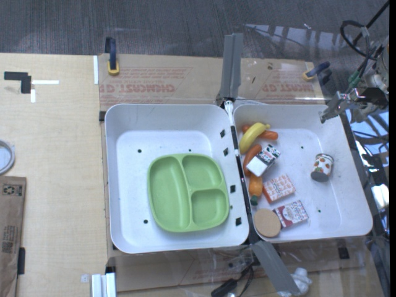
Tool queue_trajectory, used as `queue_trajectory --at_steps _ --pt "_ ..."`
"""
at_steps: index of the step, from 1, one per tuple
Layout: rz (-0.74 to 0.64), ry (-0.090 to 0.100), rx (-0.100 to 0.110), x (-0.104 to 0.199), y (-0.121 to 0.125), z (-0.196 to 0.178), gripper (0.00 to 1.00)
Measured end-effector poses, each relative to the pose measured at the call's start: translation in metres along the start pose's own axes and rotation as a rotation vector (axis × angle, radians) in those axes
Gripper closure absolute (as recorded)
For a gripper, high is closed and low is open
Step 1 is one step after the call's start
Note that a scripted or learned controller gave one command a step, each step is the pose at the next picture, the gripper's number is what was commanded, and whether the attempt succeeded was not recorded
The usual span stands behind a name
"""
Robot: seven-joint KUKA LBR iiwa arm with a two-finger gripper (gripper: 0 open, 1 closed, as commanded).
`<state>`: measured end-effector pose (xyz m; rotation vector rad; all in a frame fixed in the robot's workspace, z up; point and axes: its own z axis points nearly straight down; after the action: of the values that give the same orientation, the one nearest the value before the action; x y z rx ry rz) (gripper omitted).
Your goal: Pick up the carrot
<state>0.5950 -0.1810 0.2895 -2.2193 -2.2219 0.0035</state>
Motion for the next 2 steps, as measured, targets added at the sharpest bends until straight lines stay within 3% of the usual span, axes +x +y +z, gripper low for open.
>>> queue_trajectory --at_steps 1,2 --pt "-0.079 0.0 -0.001 0.003 -0.054 -0.044 0.0" --pt "0.038 0.0 0.001 0.054 0.011 0.03 0.0"
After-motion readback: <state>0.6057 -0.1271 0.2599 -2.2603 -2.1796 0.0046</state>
